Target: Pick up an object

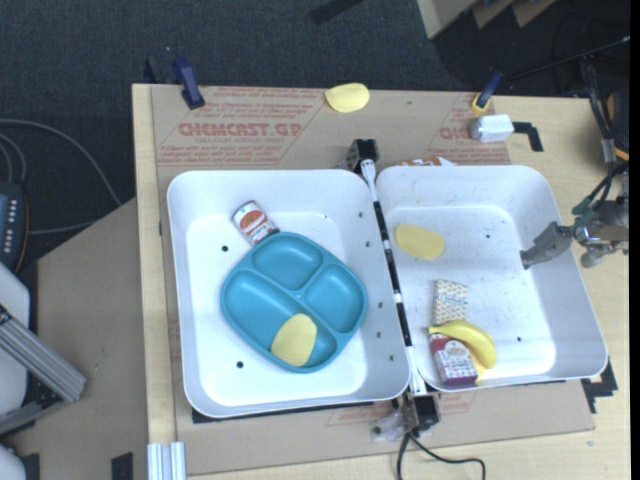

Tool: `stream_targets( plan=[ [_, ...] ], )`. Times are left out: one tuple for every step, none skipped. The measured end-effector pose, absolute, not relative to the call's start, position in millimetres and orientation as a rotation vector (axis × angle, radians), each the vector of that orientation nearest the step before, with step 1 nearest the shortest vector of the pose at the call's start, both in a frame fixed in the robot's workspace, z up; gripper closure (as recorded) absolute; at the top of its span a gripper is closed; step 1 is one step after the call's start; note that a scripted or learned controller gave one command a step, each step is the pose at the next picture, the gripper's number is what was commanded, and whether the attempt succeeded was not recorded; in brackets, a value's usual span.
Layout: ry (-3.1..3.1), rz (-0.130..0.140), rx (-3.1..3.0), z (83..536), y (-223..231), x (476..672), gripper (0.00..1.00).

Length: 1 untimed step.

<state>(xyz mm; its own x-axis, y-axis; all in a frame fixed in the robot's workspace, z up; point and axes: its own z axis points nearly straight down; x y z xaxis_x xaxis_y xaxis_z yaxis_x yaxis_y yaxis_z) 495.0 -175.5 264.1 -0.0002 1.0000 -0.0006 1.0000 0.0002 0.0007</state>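
Over at the right rim of the right-hand shallow white bin sits the grey two-finger gripper; whether its fingers are parted or closed, I cannot tell, and nothing shows between them; it hangs at the bin's edge, well apart from the goods. Inside that bin: a flat yellow oval piece near the left wall; a small patterned packet lower down; a yellow banana touching a red-labelled carton at the front. In the left white bin, a blue divided plastic plate carries a yellow lemon-like lump; a small red-and-white can lies just beside the plate's upper corner. On the table behind, another yellow oval piece.
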Motion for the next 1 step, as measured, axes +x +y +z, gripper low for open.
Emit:
stream_targets(
  plan=[
    [2.222,0.0,2.221,191.3,-119.6,495.7,0.0]
  ],
)
